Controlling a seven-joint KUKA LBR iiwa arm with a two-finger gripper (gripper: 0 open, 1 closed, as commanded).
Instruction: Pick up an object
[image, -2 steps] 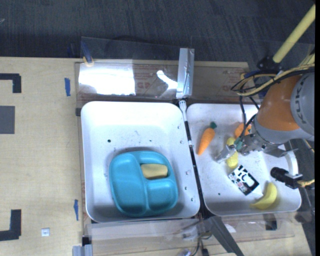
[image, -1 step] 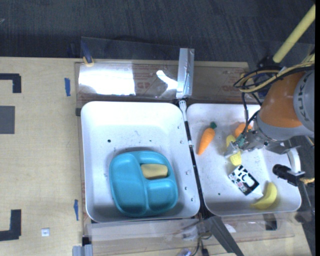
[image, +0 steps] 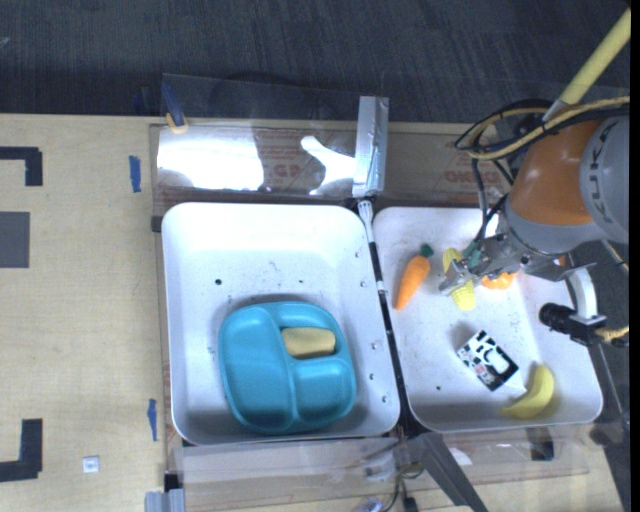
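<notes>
My gripper (image: 466, 266) hangs low over the back of the right bin (image: 430, 345), at the end of the arm (image: 560, 190) that comes in from the right. A small yellow piece (image: 463, 296) lies just under and in front of it, and a small orange piece (image: 497, 281) just to its right. To its left an orange carrot (image: 410, 282) with a green top lies apart from it. Toward the bin's front sit a black-and-white box (image: 487, 361) and a yellow banana (image: 533, 393).
In the left bin (image: 200, 250) a blue divided plate (image: 260, 375) holds a yellow lump (image: 309, 343). A shiny clear sheet (image: 260, 160) stands behind the left bin. Black and yellow cables (image: 500, 130) loop beside the arm.
</notes>
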